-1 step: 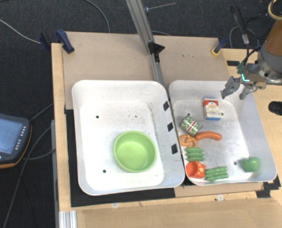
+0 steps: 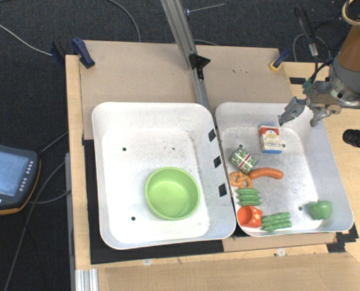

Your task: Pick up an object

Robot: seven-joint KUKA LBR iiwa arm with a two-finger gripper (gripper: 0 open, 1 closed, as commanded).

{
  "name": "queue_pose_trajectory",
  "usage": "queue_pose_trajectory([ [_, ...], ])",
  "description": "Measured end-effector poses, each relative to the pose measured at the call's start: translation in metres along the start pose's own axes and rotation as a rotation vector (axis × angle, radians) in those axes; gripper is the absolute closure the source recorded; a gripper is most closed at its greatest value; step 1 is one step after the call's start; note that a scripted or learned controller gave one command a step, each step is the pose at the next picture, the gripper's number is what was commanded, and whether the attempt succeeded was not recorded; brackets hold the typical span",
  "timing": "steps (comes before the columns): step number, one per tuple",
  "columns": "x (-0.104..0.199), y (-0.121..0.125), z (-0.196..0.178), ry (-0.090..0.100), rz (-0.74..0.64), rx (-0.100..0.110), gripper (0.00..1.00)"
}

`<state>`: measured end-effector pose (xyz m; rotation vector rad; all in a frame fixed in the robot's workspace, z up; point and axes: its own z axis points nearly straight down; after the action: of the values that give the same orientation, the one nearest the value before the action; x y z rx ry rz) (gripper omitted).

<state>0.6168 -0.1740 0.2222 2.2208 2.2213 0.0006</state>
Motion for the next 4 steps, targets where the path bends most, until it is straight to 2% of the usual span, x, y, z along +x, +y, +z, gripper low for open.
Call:
queue_pose_trajectory([
  [3, -0.009, 0.006, 0.129, 0.001, 0.000, 0.004, 0.00],
  [4, -0.009, 0.007, 0.115, 0.000, -0.001, -0.002, 1.00],
])
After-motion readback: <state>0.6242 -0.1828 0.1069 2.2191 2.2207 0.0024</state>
